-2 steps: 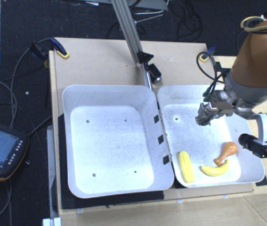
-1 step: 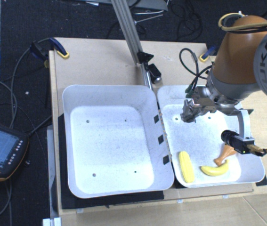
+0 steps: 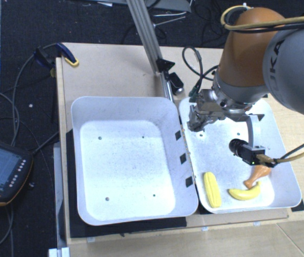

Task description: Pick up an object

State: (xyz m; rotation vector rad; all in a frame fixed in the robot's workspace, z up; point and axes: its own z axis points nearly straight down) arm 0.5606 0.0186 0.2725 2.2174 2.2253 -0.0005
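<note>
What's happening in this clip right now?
A KUKA arm's gripper hangs over the upper left part of the right bin, with nothing visibly between its fingers. A toy corn cob, a banana and an orange piece lie near that bin's front edge, apart from the gripper. The left bin sits beside it.

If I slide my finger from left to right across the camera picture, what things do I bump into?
Handheld controller → left bin → corn cob → banana → orange toy.
</note>
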